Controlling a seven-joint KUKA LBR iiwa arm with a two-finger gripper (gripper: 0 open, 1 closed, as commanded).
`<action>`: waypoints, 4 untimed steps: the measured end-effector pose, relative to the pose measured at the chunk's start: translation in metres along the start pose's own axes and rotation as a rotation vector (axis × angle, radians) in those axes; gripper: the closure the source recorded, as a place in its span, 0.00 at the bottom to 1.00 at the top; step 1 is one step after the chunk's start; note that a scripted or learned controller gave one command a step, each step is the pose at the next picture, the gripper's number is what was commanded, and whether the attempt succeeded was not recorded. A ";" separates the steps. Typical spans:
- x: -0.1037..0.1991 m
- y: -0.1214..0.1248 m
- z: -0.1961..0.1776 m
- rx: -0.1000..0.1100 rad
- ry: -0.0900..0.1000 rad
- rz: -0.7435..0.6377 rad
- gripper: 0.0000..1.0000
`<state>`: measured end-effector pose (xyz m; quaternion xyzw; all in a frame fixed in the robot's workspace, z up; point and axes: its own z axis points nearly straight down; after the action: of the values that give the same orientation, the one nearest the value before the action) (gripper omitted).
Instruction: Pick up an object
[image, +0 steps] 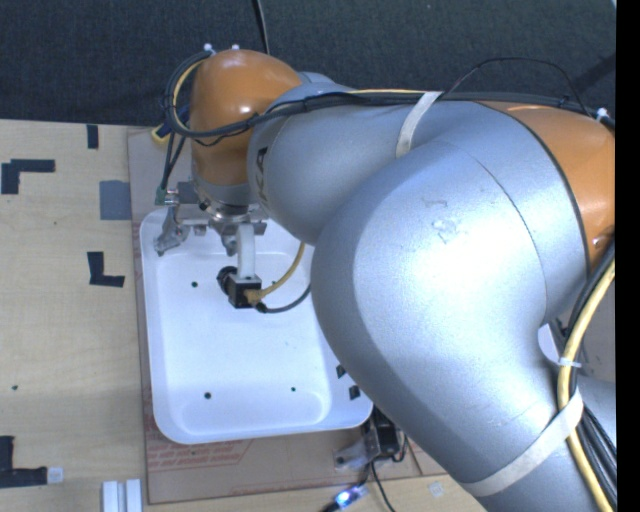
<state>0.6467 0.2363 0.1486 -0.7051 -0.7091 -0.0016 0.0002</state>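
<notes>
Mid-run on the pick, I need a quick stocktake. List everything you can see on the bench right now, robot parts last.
bench: one, pale wood, across the left of the view
white bin: one in sight, white, left of centre, its right side hidden
dark dots: at least three, black, on the bin's floor
cardboard sheet: one, brown, under the bin
tape marks: several, black, left of the bin
grey patch: one, grey, by the bin's far-left corner
arm: one, grey and orange, reaching in from the right
gripper: one, metal, low over the bin's far end
</notes>
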 end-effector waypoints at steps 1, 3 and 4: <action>-0.002 0.021 -0.162 -0.015 0.003 0.002 0.00; -0.002 -0.050 -0.060 0.007 -0.004 0.002 1.00; -0.002 0.025 -0.124 -0.006 -0.001 0.003 1.00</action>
<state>0.6713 0.2336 0.2724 -0.7061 -0.7081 -0.0033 -0.0021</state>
